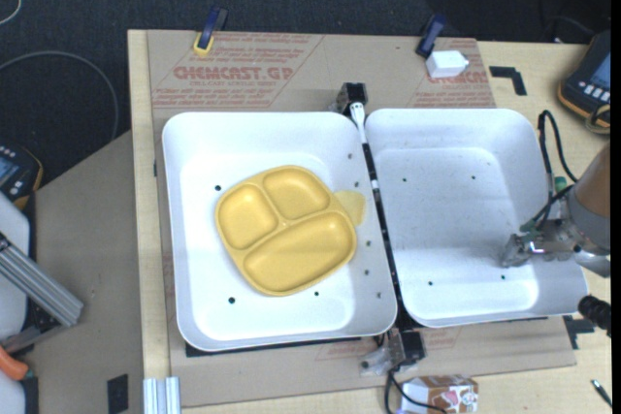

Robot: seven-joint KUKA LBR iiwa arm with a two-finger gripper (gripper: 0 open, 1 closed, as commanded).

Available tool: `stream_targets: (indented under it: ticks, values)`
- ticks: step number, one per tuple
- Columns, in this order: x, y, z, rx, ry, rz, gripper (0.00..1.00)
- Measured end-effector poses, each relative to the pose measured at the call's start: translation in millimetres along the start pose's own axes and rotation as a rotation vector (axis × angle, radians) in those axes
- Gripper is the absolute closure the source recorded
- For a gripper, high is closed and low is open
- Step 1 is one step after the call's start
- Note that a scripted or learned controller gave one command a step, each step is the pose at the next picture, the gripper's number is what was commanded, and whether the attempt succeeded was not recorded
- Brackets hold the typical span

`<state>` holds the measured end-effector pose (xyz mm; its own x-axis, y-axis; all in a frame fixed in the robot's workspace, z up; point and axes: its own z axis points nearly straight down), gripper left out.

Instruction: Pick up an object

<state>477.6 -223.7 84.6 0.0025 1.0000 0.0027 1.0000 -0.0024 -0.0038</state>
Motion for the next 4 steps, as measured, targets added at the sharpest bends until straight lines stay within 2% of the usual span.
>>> stream_targets:
  ticks: [4]
  values:
    - [-0.2, 1.5, 0.0, -0.005, -0.003, -0.001, 1.00]
